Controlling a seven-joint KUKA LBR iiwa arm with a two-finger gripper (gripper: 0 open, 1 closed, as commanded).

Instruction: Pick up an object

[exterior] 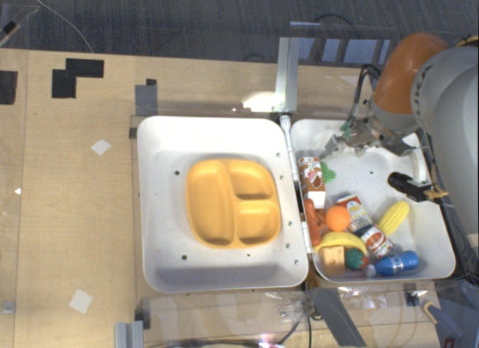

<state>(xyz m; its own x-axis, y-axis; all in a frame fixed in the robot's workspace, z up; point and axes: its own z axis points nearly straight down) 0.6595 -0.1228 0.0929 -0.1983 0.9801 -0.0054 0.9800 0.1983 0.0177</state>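
Hand (338, 143) hangs over the back of the right bin (446, 264), above bare white floor, fingers spread and gripping nothing. Objects sit apart from it along that bin's left and front: carton (311, 174) against the left wall, orange (337, 218) beside a small box (356, 211), corn (394, 218), banana (342, 242), can (377, 242), blue bottle (397, 263). Left bin (153, 212) holds a yellow tray (233, 202), both bins on the desk (67, 212).
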